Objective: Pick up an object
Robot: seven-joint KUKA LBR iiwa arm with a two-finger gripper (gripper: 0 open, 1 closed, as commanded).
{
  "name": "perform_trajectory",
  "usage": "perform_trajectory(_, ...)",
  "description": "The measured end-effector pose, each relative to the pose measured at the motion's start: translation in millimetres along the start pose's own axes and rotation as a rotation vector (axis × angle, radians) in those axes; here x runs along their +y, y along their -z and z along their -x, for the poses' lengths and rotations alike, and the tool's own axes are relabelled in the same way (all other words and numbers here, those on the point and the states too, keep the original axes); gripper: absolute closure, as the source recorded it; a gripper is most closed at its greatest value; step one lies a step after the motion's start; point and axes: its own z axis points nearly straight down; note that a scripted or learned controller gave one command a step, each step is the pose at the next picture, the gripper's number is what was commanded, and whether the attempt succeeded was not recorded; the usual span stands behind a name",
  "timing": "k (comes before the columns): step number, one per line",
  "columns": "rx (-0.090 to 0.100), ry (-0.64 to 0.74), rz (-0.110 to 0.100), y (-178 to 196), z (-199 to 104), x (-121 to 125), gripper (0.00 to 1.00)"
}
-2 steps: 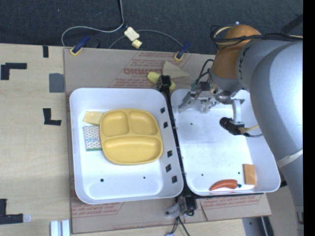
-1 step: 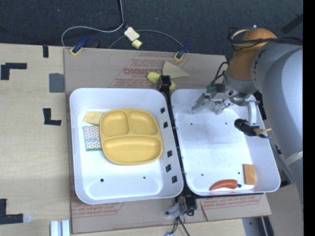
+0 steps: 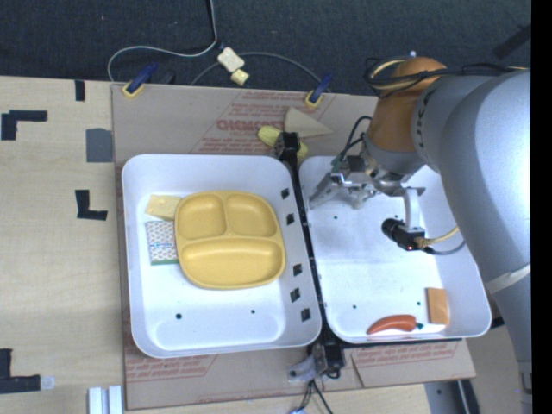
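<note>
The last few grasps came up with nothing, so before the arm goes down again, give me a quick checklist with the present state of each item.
1. Targets in right bin: ok, a red sausage and an orange block lie near its front edge.
2. Gripper over a target: not ok, it sits at the bin's rear left, far from both.
3. Gripper holding nothing: cannot tell.
4. Targets apart enough to grasp one: ok, a gap shows between them.
5. Left bin items clear of the arm: ok, the yellow tray lies across the divider.

Divided plate (image 3: 229, 238) in left bin (image 3: 138, 317)
</note>
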Motion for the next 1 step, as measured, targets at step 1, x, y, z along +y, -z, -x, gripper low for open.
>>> perform_trajectory(1, 0.001, -0.002, -0.001, -0.6, 4.8, 18.4, 0.00)
